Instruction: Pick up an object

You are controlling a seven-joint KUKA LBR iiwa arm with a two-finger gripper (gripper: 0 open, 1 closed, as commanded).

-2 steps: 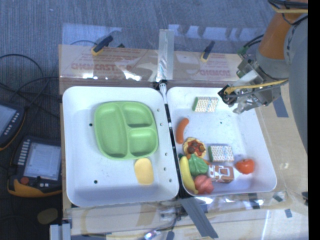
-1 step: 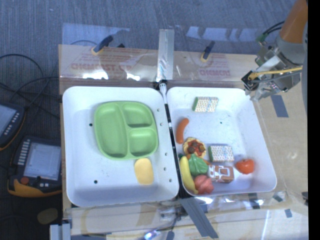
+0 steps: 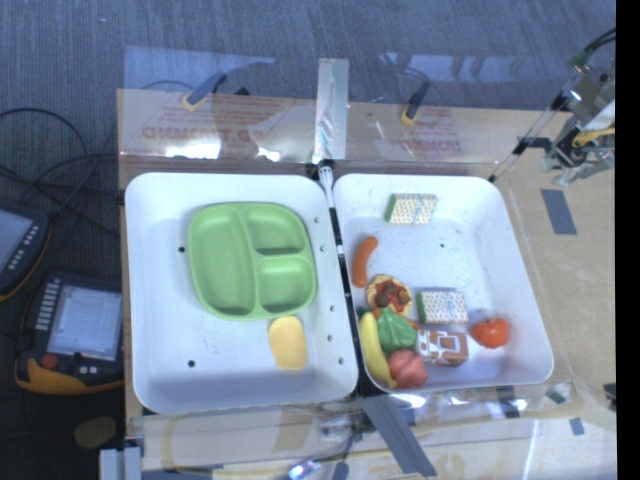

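Whether the tool is apart or together cannot be told, and nothing is being seen clamped in it, so the pick is being judged as not yet begun.

The candidate things are being kept in two white bins on the tabletop. The right bin [image 3: 520, 268], on the side from which the tool is to reach in, is being crowded with toy food. A tomato [image 3: 489, 331] is lying nearest that side, slightly apart from the rest. Just beyond it, a patterned packet [image 3: 441, 306] and a brown-and-white carton [image 3: 443, 347] are touching each other. Farther still, a green pepper [image 3: 396, 330], a banana [image 3: 371, 346], a red fruit [image 3: 407, 368] and a pizza slice [image 3: 387, 293] are being pressed together against the dividing wall. An orange carrot [image 3: 364, 259] and a checkered packet [image 3: 411, 208] are lying alone, with bare floor around them.

In the left bin [image 3: 150, 298], farthest from the tool's side, a green divided plate [image 3: 250, 260] is lying flat with a yellow block [image 3: 288, 342] just beside it.

The isolated pieces are being judged the easier targets, since the clustered ones are leaving little room beside them.
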